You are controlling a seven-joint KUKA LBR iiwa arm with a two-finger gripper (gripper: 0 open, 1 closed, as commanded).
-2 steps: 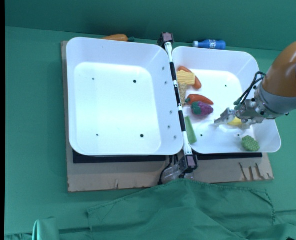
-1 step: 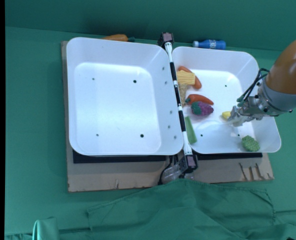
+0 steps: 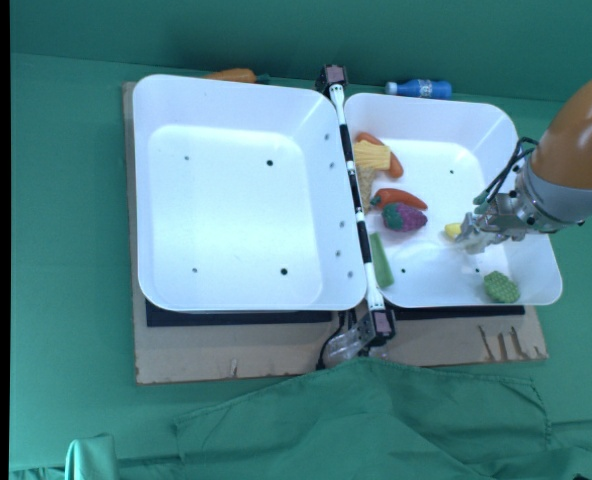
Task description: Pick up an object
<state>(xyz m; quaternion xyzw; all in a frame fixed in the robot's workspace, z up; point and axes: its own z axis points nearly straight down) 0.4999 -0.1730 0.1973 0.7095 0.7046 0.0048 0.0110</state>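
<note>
Low over the right bin [image 3: 496,118], close to its right wall: the gripper [image 3: 473,233], reaching in from the right on the grey arm [image 3: 576,158]. Open or closed, cannot tell; too small and blurred. Just beside its tip, on the bin floor, a small yellow piece [image 3: 454,231]; touching or not, cannot tell.

Bare white floor around that spot, towards the bin's middle and back. Near the front right corner, a knobbly green lump [image 3: 500,287], apart from the gripper. Crowded along the left wall: a yellow corn cob [image 3: 371,155] against an orange-red item [image 3: 393,165], then a red pepper [image 3: 398,199] touching a purple and green fruit [image 3: 404,217], then a green stick [image 3: 380,260] lying beside the striped bar [image 3: 348,158] between the bins.

Wide bare floor in the left bin [image 3: 166,98]. Behind the bins, on the green bench: a blue bottle [image 3: 421,89] and an orange carrot [image 3: 231,75]. Under both bins, cardboard [image 3: 226,363]; in front, rumpled green cloth [image 3: 376,418].
</note>
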